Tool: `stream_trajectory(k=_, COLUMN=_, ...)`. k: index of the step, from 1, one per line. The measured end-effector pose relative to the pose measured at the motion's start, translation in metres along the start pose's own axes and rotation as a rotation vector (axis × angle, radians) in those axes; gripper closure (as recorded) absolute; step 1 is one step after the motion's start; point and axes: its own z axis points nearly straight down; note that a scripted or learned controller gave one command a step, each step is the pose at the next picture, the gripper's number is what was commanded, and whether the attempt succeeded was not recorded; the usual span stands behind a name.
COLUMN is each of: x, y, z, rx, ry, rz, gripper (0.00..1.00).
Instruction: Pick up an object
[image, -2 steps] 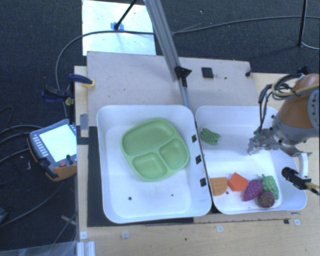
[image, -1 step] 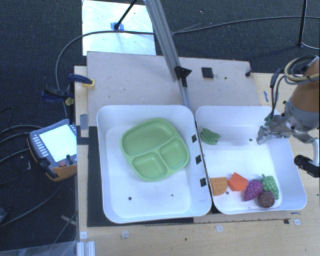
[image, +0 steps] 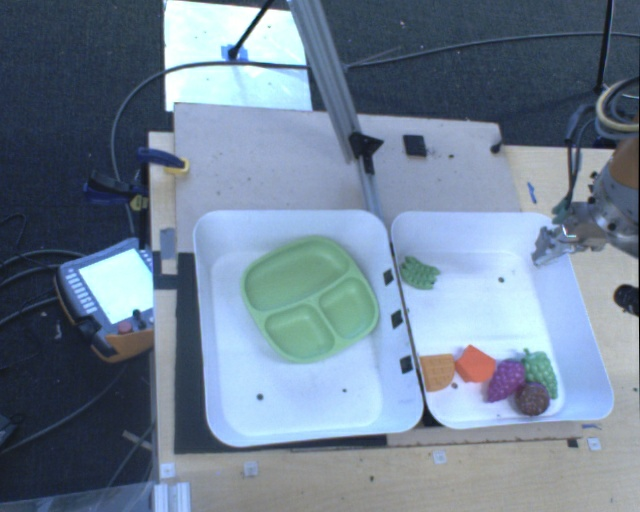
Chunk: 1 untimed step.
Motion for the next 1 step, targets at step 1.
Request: stream_trajectory(k=1, x=-0.0003, y=0.0021, z=-0.0462, rx=0.0, ry=0.0, rz=-0.001, gripper=1.0)
